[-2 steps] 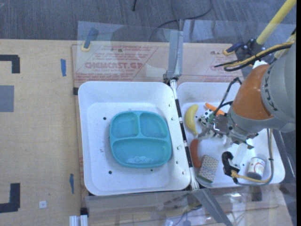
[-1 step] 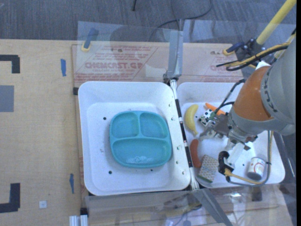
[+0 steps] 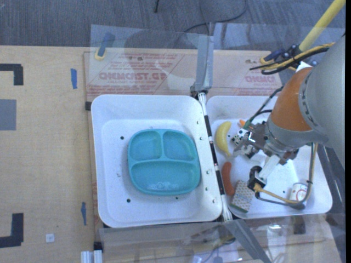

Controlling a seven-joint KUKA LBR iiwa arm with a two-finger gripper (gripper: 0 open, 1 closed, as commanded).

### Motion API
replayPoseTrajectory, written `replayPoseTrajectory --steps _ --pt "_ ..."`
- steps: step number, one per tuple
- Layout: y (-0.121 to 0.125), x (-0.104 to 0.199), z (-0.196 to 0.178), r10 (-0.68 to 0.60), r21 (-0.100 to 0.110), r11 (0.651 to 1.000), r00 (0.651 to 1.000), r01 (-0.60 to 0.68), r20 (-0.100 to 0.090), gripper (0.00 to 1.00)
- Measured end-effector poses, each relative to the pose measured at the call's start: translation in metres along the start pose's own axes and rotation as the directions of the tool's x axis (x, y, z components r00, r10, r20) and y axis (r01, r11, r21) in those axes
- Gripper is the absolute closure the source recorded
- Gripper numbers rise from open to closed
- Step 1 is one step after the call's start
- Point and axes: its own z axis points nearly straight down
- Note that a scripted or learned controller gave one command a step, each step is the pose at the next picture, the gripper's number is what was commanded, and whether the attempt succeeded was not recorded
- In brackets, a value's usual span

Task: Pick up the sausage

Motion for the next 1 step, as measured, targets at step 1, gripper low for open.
replayPoseTrajectory --steps 1 --pt "-0.0436 -0.0281 0.0068 0.186 -0.007 0.983 0.983 -0.186 -0.008 0.00"
